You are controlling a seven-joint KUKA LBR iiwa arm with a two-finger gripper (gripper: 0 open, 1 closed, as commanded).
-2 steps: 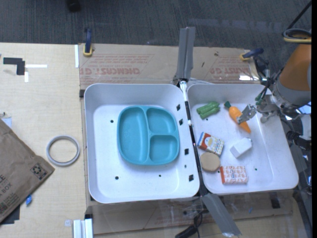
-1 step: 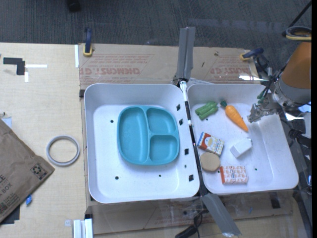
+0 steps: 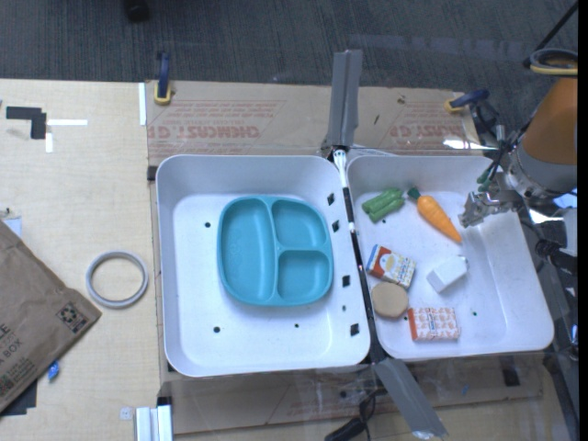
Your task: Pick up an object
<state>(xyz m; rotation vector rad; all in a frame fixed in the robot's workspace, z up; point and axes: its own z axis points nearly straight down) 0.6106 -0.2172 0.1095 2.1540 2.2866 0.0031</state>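
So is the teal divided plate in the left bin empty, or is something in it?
Empty. The teal divided plate lies flat in the left bin, and all three compartments show bare teal.

Before you stand two shallow white bins side by side: the left bin [image 3: 175, 274] and the right bin [image 3: 514, 329]. You can count one teal divided plate [image 3: 275, 249], with three compartments, in the left one. In the right one you can count six items: one green vegetable [image 3: 383, 203], one orange carrot [image 3: 438, 218], one small printed carton [image 3: 390, 266], one white block [image 3: 447, 273], one round tan disc [image 3: 390, 300] and one red-and-white packet [image 3: 433, 323]. On the bench you see one tape ring [image 3: 117, 277], one brown cardboard box [image 3: 32, 324] and two clamps, the left clamp [image 3: 163, 81] and the right clamp [image 3: 469, 101].
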